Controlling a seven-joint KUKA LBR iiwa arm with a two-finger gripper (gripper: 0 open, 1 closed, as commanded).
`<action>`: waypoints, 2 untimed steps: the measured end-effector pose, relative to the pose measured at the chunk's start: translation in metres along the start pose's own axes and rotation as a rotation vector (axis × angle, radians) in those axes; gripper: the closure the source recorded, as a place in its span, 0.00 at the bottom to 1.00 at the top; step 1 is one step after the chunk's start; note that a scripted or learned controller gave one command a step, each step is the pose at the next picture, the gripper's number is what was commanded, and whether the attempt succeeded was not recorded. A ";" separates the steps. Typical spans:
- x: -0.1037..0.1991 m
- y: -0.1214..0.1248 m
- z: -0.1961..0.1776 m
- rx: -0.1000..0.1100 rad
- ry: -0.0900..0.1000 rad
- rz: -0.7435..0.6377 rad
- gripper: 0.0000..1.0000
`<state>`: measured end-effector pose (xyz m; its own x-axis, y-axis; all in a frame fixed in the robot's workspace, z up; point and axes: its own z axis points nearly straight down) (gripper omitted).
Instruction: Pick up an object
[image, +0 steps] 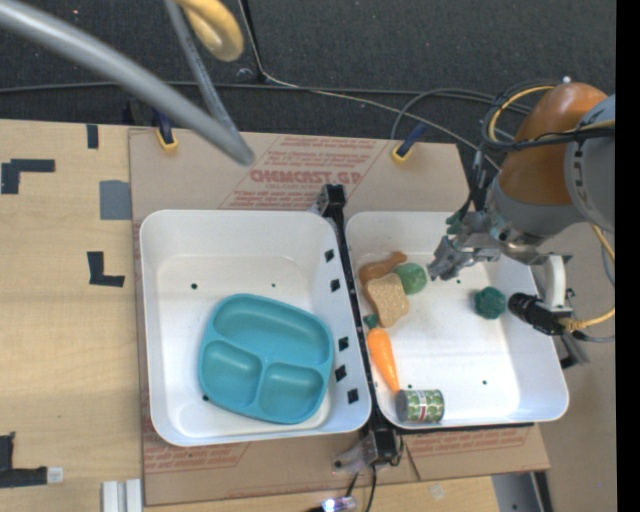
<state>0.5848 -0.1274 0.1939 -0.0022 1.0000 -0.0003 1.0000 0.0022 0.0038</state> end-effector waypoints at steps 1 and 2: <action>0.005 0.010 -0.049 0.000 0.000 -0.001 1.00; 0.006 0.010 -0.080 0.002 0.000 0.000 1.00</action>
<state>0.5949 -0.1216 0.2735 -0.0019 1.0000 0.0001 1.0000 0.0019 0.0023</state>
